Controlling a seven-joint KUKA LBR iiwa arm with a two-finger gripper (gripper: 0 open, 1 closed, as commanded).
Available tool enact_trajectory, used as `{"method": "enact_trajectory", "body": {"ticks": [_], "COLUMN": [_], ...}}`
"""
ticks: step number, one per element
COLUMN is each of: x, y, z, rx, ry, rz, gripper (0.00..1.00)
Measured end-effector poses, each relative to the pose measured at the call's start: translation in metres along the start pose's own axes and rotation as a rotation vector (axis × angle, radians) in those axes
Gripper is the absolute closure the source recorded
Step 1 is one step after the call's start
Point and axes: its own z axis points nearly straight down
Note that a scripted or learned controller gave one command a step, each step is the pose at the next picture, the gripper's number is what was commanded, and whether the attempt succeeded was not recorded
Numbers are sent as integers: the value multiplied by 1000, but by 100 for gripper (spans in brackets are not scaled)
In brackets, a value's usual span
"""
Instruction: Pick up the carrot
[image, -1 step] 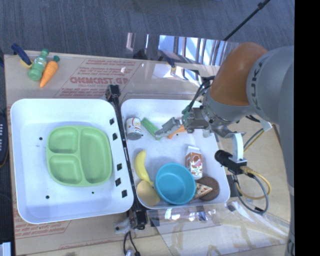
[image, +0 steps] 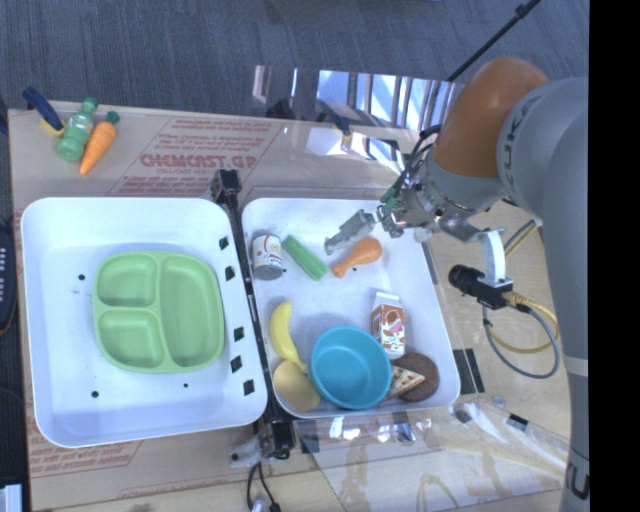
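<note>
Two white bins sit side by side on the counter, and the carrot (image: 358, 254) lies in the right bin (image: 300, 214) near its far edge, beside a green vegetable (image: 304, 257). The gripper (image: 346, 235) hangs just beside the carrot at its far side; how the jaws stand I cannot tell. I'd judge this the approach, and next the jaws must settle around the carrot. Brown printed sheeting (image: 190, 160) covers the counter, and dark carpet (image: 150, 50) lies beyond.

Blue bowl (image: 350, 367) hides part of pizza slice (image: 406, 381).
</note>
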Motion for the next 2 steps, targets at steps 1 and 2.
{"method": "enact_trajectory", "body": {"ticks": [1, 2], "x": [-39, -23], "y": [43, 30], "z": [84, 118], "rx": [-13, -8], "ry": [1, 5], "rz": [227, 198], "gripper": [0, 0]}}
